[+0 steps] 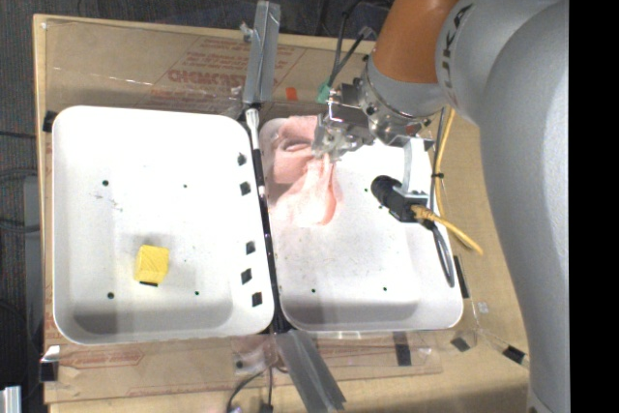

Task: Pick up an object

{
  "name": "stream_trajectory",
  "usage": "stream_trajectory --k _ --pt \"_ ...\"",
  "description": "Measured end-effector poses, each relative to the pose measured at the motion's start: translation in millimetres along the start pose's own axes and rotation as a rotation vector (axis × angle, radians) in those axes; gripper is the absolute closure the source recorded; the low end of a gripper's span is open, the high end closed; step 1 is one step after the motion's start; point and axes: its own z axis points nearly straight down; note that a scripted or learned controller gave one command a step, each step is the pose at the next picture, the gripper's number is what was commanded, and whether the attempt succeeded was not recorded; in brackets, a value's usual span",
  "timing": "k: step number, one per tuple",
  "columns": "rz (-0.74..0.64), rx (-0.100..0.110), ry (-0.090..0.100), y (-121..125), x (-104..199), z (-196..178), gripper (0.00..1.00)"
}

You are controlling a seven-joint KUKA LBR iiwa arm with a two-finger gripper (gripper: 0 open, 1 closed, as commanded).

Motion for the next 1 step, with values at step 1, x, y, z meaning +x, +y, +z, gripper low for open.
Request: stream_trajectory --k 1 --pt "-0.027 0.001 -0.001 15.2 83.3 -79.0 1.00"
